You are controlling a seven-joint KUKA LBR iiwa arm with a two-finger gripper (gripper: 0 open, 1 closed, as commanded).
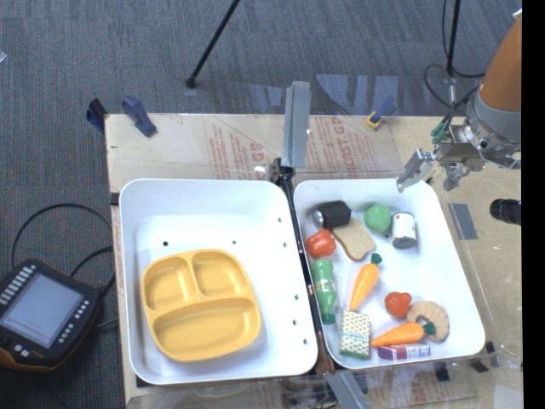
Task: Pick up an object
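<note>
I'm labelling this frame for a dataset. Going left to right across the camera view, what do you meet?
Handheld screen unit → yellow divided tray in the left bin → green bottle → orange carrot → white can in the right bin → gripper.

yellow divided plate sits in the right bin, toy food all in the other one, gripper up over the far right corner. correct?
Bins are swapped. The camera view shows the yellow divided plate in the left bin and the toy food in the right bin. The gripper is over the far right corner, as said.
</note>
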